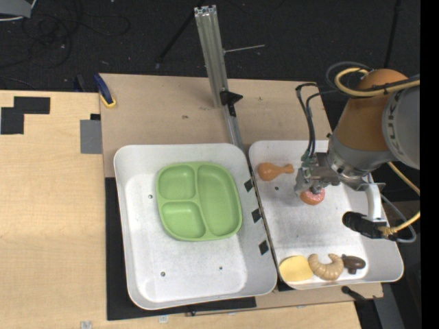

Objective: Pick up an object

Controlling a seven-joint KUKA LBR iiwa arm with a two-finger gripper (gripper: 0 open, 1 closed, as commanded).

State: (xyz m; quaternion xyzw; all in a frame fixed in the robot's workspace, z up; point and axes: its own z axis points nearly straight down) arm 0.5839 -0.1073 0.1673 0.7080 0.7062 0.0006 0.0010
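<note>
Tan bench (164,108) bearing two shallow white bins side by side: left bin (134,252), right bin (309,232)

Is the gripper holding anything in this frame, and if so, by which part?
It cannot be told. The gripper sits directly over a small red object in the right bin, hiding any contact.

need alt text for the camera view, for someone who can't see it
A grey and orange robot arm's claw sits low over a small red object in the right white bin, which also holds an orange drumstick-shaped toy, a yellow piece and a tan curved piece. The left bin holds a green divided plate.
</note>
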